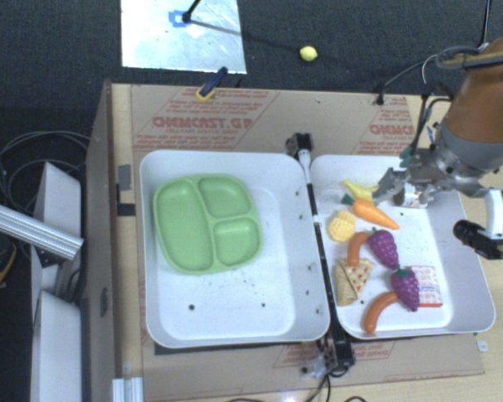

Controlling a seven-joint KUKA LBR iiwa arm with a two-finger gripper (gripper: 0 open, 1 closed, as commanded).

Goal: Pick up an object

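Bench w/ two white bins (235, 329); gripper (405, 187) is hovering beside the carrot (375, 213) in right bin, grip state unclear. Approach step; next needs descending onto it.

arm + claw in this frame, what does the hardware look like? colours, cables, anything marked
The arm comes in from the right: a rounded orange band at the top, a grey section beneath it. The claw is grey and silvery metal, blocky, with dark parts at its tip. A white bracket and a black cylindrical piece hang off its right side. Thin dark cables run up behind it. No markings are legible.
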